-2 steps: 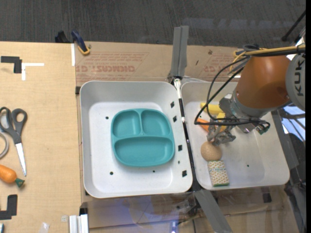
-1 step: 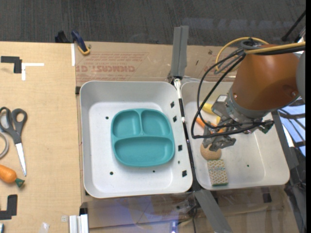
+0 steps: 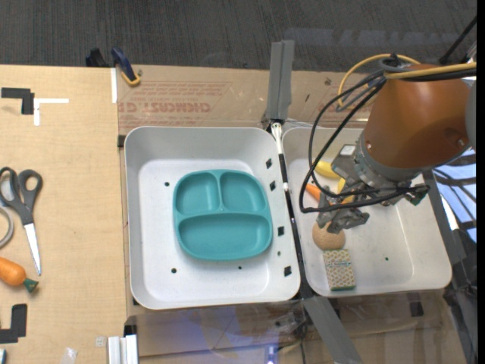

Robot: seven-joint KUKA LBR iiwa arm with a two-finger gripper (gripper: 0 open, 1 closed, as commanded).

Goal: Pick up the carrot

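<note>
Fingers' [image 3: 342, 220] state I cannot tell; two white bins [image 3: 144, 226] sit on a cardboard-covered bench [image 3: 61, 173] above dark carpet [image 3: 189, 14].

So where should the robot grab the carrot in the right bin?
Probably across its thin middle, coming straight down from above, because the carrot seems to lie flat on the floor of the right bin. Its orange end pokes out near the bin's left wall; the arm hides the rest, so its exact direction is unclear.
</note>
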